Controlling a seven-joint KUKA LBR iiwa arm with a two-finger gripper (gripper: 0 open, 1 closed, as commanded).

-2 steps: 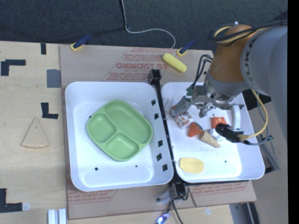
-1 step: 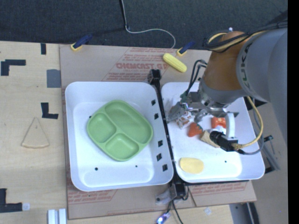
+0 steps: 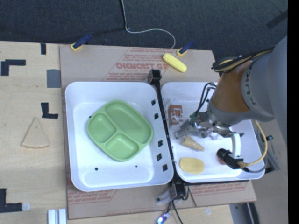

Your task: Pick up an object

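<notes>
Because the task needs only one object, the grey two-finger gripper (image 3: 186,129) hangs low in the right white bin (image 3: 250,171), just beside the pale cone-shaped wedge (image 3: 193,143); its jaws stand apart, gripping nothing. A yellow oval piece (image 3: 192,164) lies near.

We see two bins (image 3: 74,125), white glossy smooth plastic, on matt brown cardboard (image 3: 135,64) w/ red print. Green divided tray (image 3: 119,129), at 9 o'clock from arm, looks smooth satin plastic. Arm (image 3: 261,87): matt grey shell, orange band semi-gloss.
</notes>
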